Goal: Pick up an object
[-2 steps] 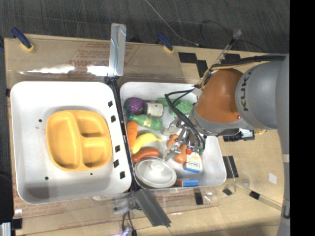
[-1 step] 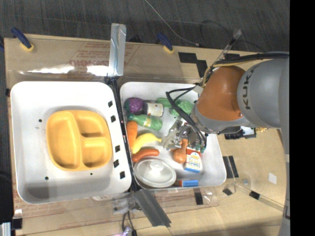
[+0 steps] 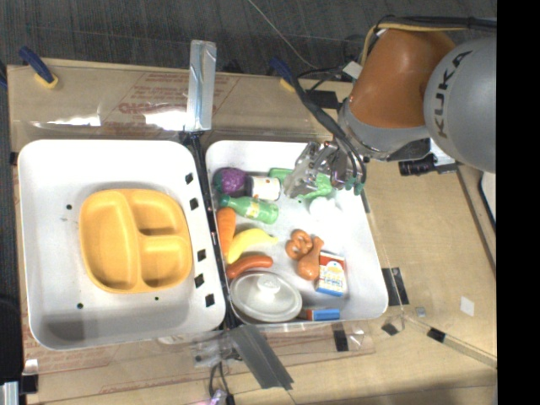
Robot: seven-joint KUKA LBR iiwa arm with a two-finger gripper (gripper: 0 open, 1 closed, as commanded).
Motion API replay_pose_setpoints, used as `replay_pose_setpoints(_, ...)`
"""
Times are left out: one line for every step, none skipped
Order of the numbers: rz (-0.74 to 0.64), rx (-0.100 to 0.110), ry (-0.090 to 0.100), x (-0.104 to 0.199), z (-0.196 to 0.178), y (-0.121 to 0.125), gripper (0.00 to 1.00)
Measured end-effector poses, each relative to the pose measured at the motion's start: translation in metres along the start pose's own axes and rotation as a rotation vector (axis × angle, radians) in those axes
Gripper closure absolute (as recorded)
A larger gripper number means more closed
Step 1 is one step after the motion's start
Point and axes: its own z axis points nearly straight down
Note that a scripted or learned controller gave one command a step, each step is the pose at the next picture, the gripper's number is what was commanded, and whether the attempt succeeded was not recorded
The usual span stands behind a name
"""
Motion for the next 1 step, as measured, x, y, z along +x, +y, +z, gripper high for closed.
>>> replay_pose_setpoints(0.191,0.003,0.008,0.0846,-0.0330,-0.0022,1.00)
